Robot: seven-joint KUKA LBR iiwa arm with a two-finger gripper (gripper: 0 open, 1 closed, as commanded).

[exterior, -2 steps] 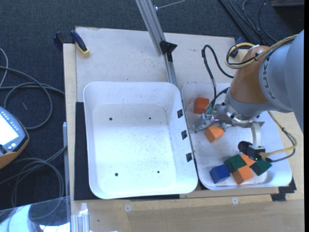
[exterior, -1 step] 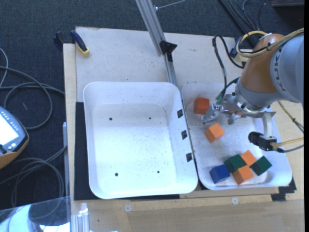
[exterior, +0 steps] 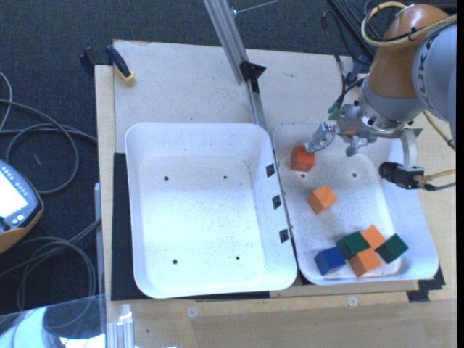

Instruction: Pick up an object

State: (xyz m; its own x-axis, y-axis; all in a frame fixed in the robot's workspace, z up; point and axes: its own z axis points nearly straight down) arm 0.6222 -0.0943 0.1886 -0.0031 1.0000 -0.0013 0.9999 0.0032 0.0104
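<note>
My gripper (exterior: pixel 336 145) hangs over the back part of the right bin (exterior: pixel 417 216), and its fingers stand open with nothing between them. A red-orange block (exterior: pixel 302 158) lies just below and left of the left fingertip (exterior: pixel 317 143), close to it but outside the gap. An orange block (exterior: pixel 322 199) sits alone in the bin's middle. At the bin's front, a blue block (exterior: pixel 330 259), two green blocks (exterior: pixel 353 243) (exterior: pixel 392 247) and two orange blocks (exterior: pixel 372 235) (exterior: pixel 364 262) are bunched together.
The left bin (exterior: pixel 134 147) stands next to the right one. A slanted metal rail (exterior: pixel 226 31) ends at a black bracket near the bins' back edge. A yellow-and-blue tool (exterior: pixel 119 62) lies at the bench's back left. Cables and a device lie on the floor at left.
</note>
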